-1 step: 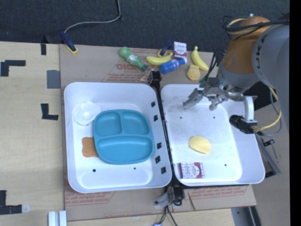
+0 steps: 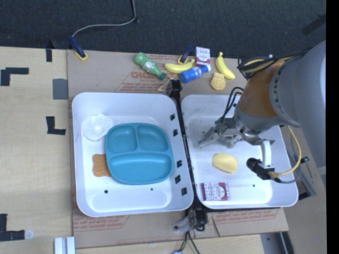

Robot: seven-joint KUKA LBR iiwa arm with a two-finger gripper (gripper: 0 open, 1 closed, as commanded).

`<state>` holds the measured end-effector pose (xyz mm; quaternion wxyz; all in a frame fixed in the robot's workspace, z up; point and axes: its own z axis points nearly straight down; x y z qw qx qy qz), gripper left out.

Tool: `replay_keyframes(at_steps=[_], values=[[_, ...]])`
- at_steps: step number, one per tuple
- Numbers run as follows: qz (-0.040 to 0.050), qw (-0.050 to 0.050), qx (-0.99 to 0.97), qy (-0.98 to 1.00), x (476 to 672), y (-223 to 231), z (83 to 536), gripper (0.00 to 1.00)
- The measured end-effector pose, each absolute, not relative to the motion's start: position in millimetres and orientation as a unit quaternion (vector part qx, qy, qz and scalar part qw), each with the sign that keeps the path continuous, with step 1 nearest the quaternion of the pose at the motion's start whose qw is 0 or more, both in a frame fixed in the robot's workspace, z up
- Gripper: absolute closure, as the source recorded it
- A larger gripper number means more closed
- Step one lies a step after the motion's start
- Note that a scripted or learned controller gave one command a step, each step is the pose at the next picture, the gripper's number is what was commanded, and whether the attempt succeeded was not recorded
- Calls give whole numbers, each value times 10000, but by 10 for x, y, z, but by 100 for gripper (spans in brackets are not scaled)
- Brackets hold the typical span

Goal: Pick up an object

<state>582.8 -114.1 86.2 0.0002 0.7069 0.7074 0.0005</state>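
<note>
In the right bin (image 2: 275,197) lie a yellow lemon-shaped object (image 2: 225,163) near the middle and a small red-and-white carton (image 2: 214,191) at the front left. My gripper (image 2: 213,135) hangs above the bin's floor, up and left of the yellow object, its fingers (image 2: 206,139) spread open and pointing left with nothing between them. The grey arm with its orange band (image 2: 259,97) reaches in from the right.
The left bin (image 2: 85,194) holds a blue divided plate (image 2: 140,153), a clear cup (image 2: 95,127) and an orange-brown piece (image 2: 99,165). Behind the bins lie a green bottle (image 2: 149,65), two bananas (image 2: 178,66), a blue item (image 2: 191,74) and other small toys.
</note>
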Motion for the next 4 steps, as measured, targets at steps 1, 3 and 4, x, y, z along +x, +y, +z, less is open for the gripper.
replay_keyframes(at_steps=[1, 3, 4], values=[[8, 17, 7065, 7077, 6692, -1122, 856, 0], [12, 26, 7071, 7071, 5400, -1105, 866, 0], [12, 36, 7073, 7069, 5405, -1111, 962, 100]])
